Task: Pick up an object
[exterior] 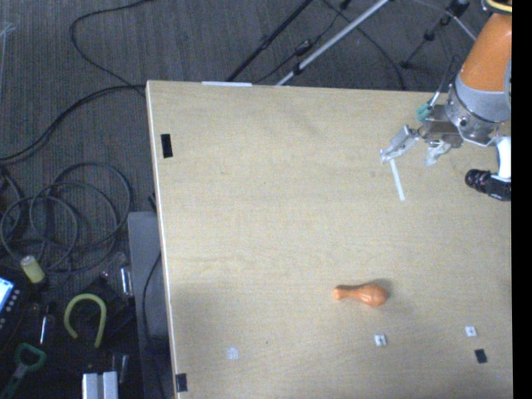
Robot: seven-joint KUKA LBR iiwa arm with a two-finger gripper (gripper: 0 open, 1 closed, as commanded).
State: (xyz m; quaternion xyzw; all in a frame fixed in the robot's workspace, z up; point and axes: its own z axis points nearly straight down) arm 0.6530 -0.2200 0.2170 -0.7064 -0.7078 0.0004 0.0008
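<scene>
An orange pear-shaped object [362,294] lies on its side on the pale wooden tabletop [266,206], toward the front right. My gripper [413,151] hangs at the back right, well behind the orange object and apart from it. Its two fingers stand spread, with nothing between them. A thin white stick [397,181] lies slanted just below the left fingertip [392,150]; I cannot tell whether they touch.
A black mark [166,145] sits near the table's left edge. Small white and black tags [380,339] [480,356] dot the front right. Cables and tools lie on the floor beyond the left edge [155,223].
</scene>
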